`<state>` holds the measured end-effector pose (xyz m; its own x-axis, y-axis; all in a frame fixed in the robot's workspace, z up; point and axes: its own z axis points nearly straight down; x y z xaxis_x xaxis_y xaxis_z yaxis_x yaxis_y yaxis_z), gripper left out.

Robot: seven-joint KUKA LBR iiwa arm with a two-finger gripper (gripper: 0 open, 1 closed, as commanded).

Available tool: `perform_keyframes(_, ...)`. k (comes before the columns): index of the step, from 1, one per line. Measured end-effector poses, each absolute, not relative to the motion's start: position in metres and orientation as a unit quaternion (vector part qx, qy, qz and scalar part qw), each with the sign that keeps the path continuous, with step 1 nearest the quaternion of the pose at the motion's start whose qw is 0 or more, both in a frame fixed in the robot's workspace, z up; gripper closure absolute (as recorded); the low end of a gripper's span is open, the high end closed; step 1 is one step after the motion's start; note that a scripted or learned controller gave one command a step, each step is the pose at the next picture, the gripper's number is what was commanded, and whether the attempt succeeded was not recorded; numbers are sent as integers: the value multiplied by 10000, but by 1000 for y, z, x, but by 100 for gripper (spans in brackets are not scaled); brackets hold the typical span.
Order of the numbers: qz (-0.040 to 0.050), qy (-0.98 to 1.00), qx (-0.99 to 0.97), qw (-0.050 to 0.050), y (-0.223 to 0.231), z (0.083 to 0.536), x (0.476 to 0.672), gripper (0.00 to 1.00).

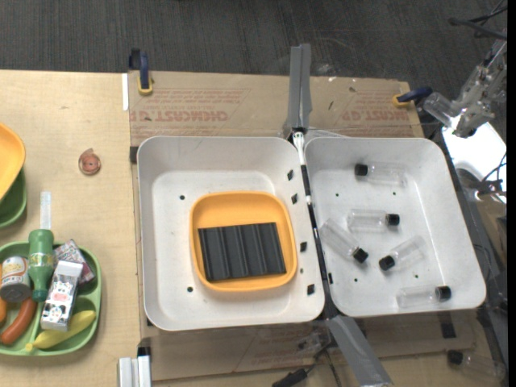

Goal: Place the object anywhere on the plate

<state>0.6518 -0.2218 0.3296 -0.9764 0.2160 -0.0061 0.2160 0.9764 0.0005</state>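
The clear plastic vials with black caps are lying almost invisible against the white floor of the right bin (pixel 451 184), so their bodies are hard to trace; five caps can be counted, one vial (pixel 379 172) near the back, one (pixel 372 220) mid-bin, two (pixel 345 244) (pixel 401 254) just in front of it, and one (pixel 421 297) by the front edge. The gripper (pixel 472 103) is sitting beyond that bin's far right corner among cables and glare, and whether it is open or closed cannot be told. The left bin (pixel 161 232) is holding one orange plate (pixel 242 208) with a dark ribbed rectangular insert (pixel 242 250) lying on it. Off to the left, a green tray (pixel 81 329) of toy food and a yellow dish (pixel 10 164) are being cut off by the frame edge.
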Motion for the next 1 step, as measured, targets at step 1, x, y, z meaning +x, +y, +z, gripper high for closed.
perform_keyframes(1,-2,9986,-528,32,-222,363,654,100)
